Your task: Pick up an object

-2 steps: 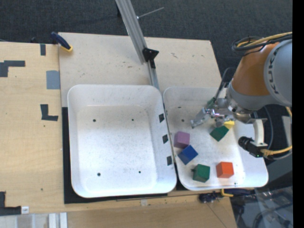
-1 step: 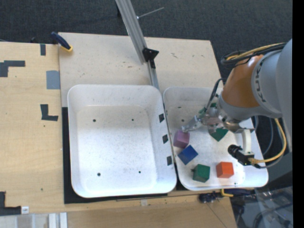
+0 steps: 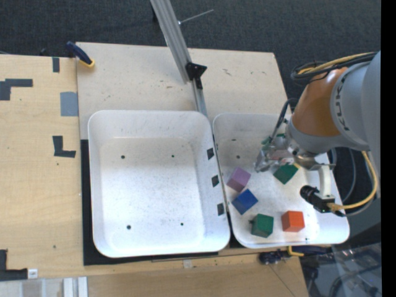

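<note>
While the grey arm with its orange band (image 3: 318, 113) hangs over the right-hand shallow white bin (image 3: 247, 129), we see its two-finger gripper (image 3: 270, 159) low in that bin, just beside a dark green cube (image 3: 286, 174) that lies partly under the wrist. We cannot tell how the pincer stands, and we see nothing between its tips, so we call nothing held.

We judge the green cube to be the piece in hand. To do this well, we would centre the tips over the cube, line them up with two opposite flat faces, and go down straight before closing, so as not to nudge it toward the bin wall.

Being a cube, it has no long axis; its edges sit turned at a slant to the bin sides.

Nearby lie a lilac cube (image 3: 239, 179), a blue cube (image 3: 245, 201), a second green cube (image 3: 262, 225) and an orange cube (image 3: 293, 221), all apart from one another. The left white bin (image 3: 99, 129) sits alongside.
</note>
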You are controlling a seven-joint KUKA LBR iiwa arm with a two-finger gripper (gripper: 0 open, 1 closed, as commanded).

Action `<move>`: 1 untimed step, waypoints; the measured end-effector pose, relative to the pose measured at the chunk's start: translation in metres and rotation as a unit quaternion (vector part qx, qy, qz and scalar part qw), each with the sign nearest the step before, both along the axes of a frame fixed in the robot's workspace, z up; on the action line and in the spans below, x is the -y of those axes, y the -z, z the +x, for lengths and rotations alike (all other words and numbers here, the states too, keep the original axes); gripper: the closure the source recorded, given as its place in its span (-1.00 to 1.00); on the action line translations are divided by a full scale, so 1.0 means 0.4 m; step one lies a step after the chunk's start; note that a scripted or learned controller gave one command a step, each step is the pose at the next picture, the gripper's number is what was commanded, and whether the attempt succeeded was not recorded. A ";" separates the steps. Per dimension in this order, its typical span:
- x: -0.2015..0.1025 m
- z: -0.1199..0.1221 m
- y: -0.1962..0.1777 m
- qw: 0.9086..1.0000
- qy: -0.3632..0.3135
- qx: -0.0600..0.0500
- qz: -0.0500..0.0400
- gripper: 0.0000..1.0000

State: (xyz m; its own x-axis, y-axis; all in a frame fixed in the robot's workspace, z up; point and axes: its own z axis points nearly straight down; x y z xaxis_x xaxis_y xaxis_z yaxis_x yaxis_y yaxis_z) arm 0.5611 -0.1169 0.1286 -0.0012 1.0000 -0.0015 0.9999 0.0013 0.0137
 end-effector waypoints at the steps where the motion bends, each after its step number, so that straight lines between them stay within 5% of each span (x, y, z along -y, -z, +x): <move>1: -0.007 -0.003 -0.106 1.000 0.000 -0.006 0.001 1.00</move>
